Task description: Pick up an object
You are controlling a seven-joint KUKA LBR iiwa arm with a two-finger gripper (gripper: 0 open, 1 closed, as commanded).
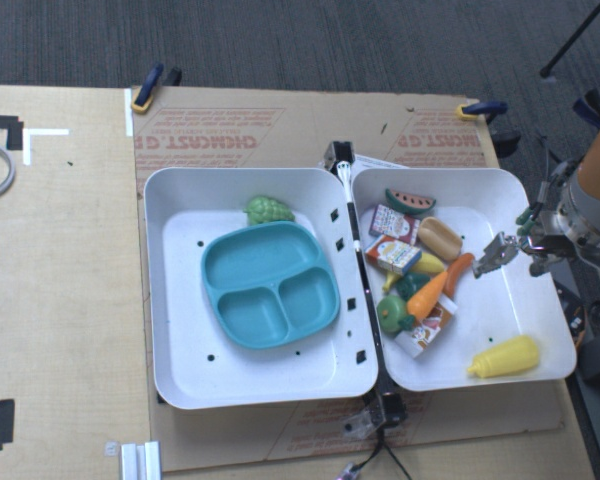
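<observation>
Right bin [540, 368], near end: yellow squeeze-bottle toy [504, 357], lying flat, apart from the rest.
Right bin, left side, near to far: small carton [426, 335] beside a green pepper [391, 313]; carrot [432, 287] slanting across the heap; second carton [394, 256]; bread roll [439, 238]; pink packet [392, 224]; watermelon slice [410, 204] at the far wall. All touching or overlapping, none lifted.
Left bin [170, 298]: teal divided plate [269, 283] in the middle; green leafy toy [268, 210] just beyond its far rim.
Gripper [502, 251]: over the bare floor of the right bin, near the carrot's tip but apart from it; jaws appear parted a little, nothing between them.
Progress, as judged: pick not made; no object chosen for certain, carrot and bread roll nearest. Descent, closure and lift all remaining.
</observation>
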